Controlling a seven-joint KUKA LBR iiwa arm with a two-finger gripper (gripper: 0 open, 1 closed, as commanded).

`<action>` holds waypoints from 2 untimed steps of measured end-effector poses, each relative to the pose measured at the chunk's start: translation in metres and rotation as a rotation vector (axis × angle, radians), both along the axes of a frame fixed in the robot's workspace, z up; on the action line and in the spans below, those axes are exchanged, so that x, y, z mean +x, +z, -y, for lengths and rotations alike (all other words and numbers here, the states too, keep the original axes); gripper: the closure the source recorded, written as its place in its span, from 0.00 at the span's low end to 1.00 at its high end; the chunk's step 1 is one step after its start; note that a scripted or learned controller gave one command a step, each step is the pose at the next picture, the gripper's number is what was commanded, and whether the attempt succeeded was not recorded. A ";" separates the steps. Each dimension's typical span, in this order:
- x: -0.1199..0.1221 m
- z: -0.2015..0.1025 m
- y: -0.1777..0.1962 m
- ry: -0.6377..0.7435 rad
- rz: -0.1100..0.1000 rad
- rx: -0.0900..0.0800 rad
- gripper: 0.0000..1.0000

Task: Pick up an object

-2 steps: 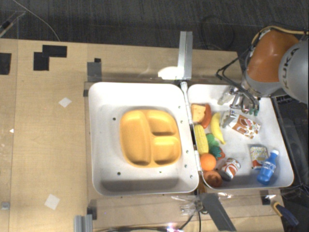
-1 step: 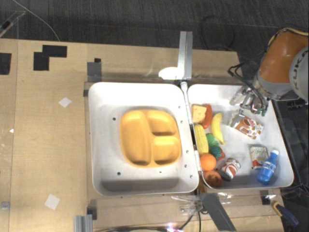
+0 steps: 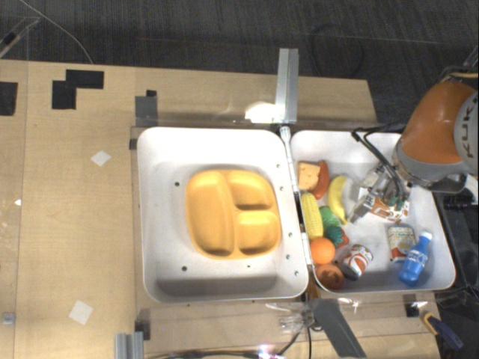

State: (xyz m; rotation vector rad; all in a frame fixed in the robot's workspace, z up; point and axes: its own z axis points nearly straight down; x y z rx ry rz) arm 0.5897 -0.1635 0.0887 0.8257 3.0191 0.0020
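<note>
The arm (image 3: 441, 129) came in from the right and the gripper (image 3: 372, 194) was hanging low over the right bin (image 3: 441, 275), just right of the banana (image 3: 338, 195). Honestly couldn't tell if it was open or closed, too small and cluttered around there, and I couldn't make out anything clearly held in it.

Most of the stuff was bunched along the left wall of that bin: a slice of toast (image 3: 310, 175) at the top, then the banana, an ear of corn (image 3: 310, 215) right against the wall, something green (image 3: 333, 226) beside it, an orange (image 3: 322, 250) below, and a brownish round thing (image 3: 330, 276) in the bottom corner. A small red and white can (image 3: 358, 259) lay on its side near the orange. Further right were a white packet (image 3: 400, 239) and a blue bottle (image 3: 415, 259), side by side, and another printed packet (image 3: 391, 211) sat just beside the gripper.

The left bin (image 3: 161, 200) had a yellow divided tray (image 3: 232, 212) sitting in the middle. Both bins were side by side on the wooden worktop (image 3: 67, 200).
</note>
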 end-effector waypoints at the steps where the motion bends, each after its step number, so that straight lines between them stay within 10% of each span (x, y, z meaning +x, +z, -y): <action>1: 0.070 0.001 0.000 -0.099 -0.012 0.002 0.00; 2: 0.003 -0.064 0.001 -0.518 0.002 0.006 0.00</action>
